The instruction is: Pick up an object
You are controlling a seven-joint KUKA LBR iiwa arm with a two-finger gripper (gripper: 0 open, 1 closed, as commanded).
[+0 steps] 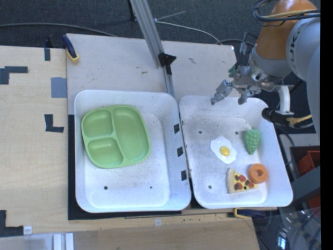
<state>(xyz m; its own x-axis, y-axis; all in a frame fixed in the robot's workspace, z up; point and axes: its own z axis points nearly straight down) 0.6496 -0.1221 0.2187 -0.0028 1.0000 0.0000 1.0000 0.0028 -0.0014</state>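
Overhead view of a worktop (109,61) bearing two shallow white bins side by side. The left bin (91,191) holds a green divided plate (115,136). The right bin (200,189) holds four toy foods: a fried egg (223,150) near its middle, a bunch of green grapes (252,140) just beside the egg toward the bin's right wall, a pizza slice (238,182) below them, and an orange doughnut (257,173) touching or slightly overlapping the slice's right corner.

The pincer (229,97) hangs over the far rim of the right bin, its two fingers spread apart with nothing between them. The arm (291,30) enters from the right.

The step in hand appears to be the approach to a target. The egg and the grapes are the nearest candidates. The egg lies flat and thin, so a grasp there probably calls for the fingers to reach almost to the bin floor; the grapes stand taller and likely offer more to close on. The doughnut and the pizza slice sit so close together that closing on one risks nudging the other.

Open room: the near-left part of the right bin is bare, and bare floor lies between the egg and the far rim, giving a free path for descent. The grapes and doughnut lie near the right wall, where a finger may strike the rim. A slanted metal pole (151,30) crosses above the worktop to the left of the pincer, well apart from the foods.
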